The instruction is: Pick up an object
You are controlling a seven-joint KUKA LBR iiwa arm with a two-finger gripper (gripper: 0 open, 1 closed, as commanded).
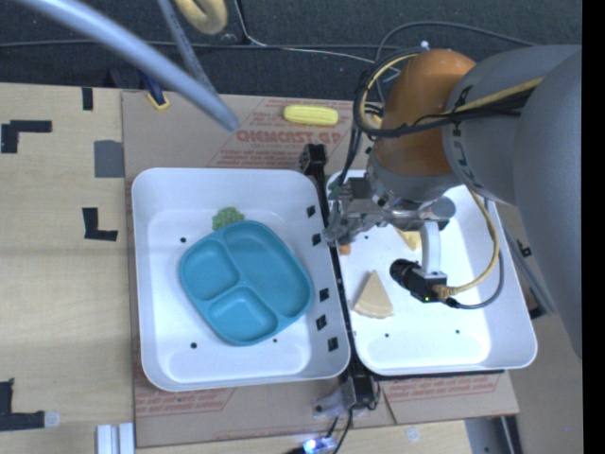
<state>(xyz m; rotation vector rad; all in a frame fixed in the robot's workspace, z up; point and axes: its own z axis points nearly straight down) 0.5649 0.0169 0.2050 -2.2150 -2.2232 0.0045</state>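
Light falls bright and even from above, so the two white bins (151,282) glare almost to pure white and lose their surface detail. The arm (510,112) casts a soft shadow over the right bin's upper part. A grey bar (113,31) crossing the top left is blurred, out of focus. The picture is slightly soft and grainy overall.

The two white bins (151,253) are looking like smooth plastic, a bit shiny. The blue tray (246,282) is looking like smooth, matt plastic. The arm's orange band (421,112) is shining, glossy and smooth. The bench (47,253) is looking like pale, matt wood, though the view is poor.
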